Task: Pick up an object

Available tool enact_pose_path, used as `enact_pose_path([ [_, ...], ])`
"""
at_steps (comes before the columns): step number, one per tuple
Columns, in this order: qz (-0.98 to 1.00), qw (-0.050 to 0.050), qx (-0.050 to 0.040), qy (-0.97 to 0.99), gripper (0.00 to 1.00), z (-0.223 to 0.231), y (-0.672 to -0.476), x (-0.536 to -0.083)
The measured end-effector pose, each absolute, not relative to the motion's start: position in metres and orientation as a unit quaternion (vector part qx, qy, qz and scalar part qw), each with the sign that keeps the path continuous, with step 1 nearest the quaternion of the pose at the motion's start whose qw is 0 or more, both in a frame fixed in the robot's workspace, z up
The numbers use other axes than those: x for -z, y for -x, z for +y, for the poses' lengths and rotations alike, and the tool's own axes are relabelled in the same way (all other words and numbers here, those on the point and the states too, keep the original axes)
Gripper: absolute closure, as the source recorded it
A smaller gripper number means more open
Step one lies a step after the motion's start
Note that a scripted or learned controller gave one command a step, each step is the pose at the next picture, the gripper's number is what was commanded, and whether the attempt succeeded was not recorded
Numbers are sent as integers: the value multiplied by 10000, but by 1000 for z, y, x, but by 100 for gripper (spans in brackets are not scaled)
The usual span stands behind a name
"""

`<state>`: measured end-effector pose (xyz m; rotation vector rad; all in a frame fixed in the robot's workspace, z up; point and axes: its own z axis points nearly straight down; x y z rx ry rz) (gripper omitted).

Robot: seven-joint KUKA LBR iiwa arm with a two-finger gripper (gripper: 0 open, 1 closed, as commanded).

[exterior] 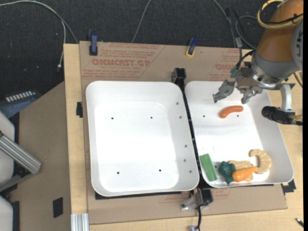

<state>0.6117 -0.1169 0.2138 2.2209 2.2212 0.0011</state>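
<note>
My gripper (234,96) hangs open over the far part of the right bin (274,148), its two grey fingers spread with nothing between them. Just below and in front of it an orange sausage-shaped toy (231,111) lies on the bin floor. At the bin's near edge lie a green block (208,166), a dark green leafy toy (226,170), an orange carrot-like toy (243,173) and a tan croissant-like toy (261,160).
The left bin (96,138) sits beside the right one, divided by a black rail (189,124). Clamps (93,42) hold the cardboard base at the back. A black cylinder (276,113) juts in at the right edge of the right bin.
</note>
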Motion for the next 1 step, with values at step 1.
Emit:
enact_pose_path([
  [1, 7045, -27, 26, -7097, 0, -208, -600, -128],
])
